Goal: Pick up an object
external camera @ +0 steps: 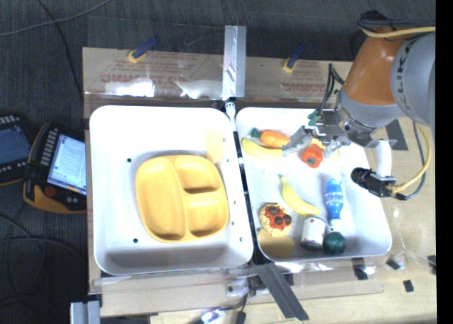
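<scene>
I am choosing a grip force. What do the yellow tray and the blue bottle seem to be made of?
The tray looks like moulded plastic with a dull to satin finish: one even yellow, rounded compartments, soft highlights. The bottle looks like glossy plastic, blue with a white band; the view is too small to be sure.

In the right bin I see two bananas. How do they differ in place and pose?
The upper banana lies near the far left corner of the right bin, almost level across the view, touching an orange carrot-like toy. The lower banana lies nearer the bin's middle, slanting down to the right beside the blue bottle. The upper one is partly covered by the carrot; the lower one shows whole. Both are yellow and curved.
</scene>
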### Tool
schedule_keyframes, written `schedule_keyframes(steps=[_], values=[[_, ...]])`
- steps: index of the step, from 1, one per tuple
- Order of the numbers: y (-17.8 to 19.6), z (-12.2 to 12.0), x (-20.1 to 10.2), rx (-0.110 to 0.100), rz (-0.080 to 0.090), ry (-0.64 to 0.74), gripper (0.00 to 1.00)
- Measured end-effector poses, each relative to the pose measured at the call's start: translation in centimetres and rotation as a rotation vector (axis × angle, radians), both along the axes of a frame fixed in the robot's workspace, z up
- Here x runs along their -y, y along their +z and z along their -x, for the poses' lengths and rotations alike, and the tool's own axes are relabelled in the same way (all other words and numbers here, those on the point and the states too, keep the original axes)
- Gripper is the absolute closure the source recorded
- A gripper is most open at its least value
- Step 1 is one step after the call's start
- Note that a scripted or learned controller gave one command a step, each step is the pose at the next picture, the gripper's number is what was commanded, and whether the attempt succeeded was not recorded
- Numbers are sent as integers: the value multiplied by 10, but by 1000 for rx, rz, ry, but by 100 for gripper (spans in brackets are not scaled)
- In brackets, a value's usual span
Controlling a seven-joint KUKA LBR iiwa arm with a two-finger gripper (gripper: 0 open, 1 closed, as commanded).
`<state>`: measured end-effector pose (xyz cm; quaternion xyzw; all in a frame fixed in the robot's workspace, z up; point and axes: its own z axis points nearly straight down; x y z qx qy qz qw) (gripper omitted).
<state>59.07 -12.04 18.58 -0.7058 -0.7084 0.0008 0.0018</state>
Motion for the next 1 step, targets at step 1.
schedule_keyframes(steps=[1], values=[[-96, 56, -6, 14, 3, 120, 0]])
